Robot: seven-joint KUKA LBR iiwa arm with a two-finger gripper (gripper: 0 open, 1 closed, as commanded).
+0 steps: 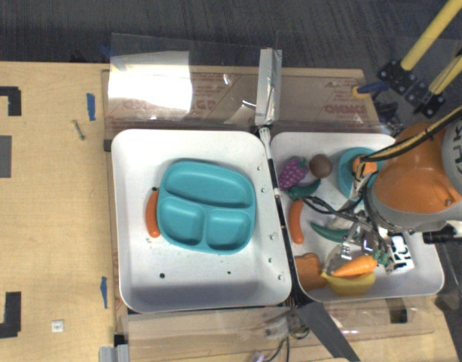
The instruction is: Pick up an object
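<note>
Arm in from the right, gripper [356, 249] low in the right bin [426, 281], just above a toy carrot [354, 265] and yellow piece [350, 280]. Can't tell its state or whether it holds anything. Purple grapes [293, 173], brown ball [319, 165], orange sausage [296, 222] nearby. Left bin [133, 202] holds teal divided tray [207, 207].

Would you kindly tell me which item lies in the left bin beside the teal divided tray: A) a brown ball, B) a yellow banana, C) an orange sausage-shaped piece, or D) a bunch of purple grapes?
C: an orange sausage-shaped piece lies against the left edge of the teal divided tray in the left bin.
</note>
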